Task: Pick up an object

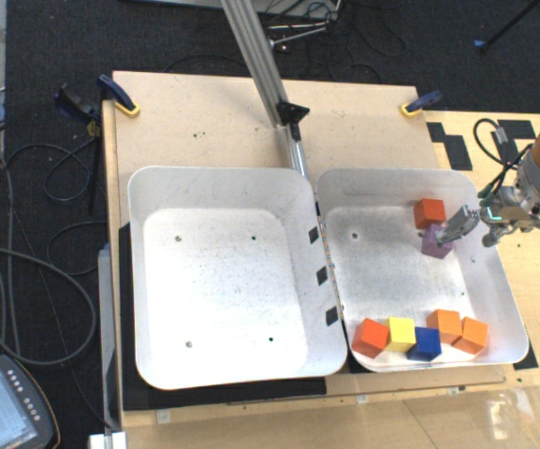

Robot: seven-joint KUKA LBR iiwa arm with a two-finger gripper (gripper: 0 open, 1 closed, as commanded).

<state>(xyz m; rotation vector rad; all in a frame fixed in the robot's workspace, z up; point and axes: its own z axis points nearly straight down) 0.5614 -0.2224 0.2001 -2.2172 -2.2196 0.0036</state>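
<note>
My gripper reaches in from the right over the right bin, low near its far right side. A small purple block lies right at the gripper's tip, touching or nearly touching it; whether it is gripped is not visible. Just beyond it sits an orange block. Along the bin's front wall there is a row of blocks: a red-orange one, a yellow one, a blue one and two orange ones.
The left bin lies beside the right one, their rims meeting in the middle. A slanted metal pole rises from the far edge between the bins. Clamps hold the board's back corners.
</note>
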